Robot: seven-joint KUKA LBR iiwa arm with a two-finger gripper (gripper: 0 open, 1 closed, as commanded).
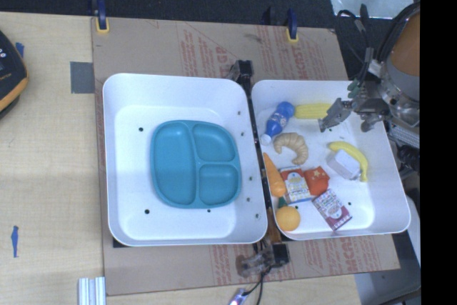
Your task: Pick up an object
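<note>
Hovering at the right bin's (400,218) two o'clock, the gripper (350,116) is spread, pinching nothing; a corn cob (312,111) lies just beside it.

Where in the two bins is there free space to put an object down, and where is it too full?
Free: the left bin floor around the blue divided plate, and the right bin floor near its bottom-right corner, beyond the banana. Crowded: the right bin's left half, around the croissant, carrot and cartons.
</note>
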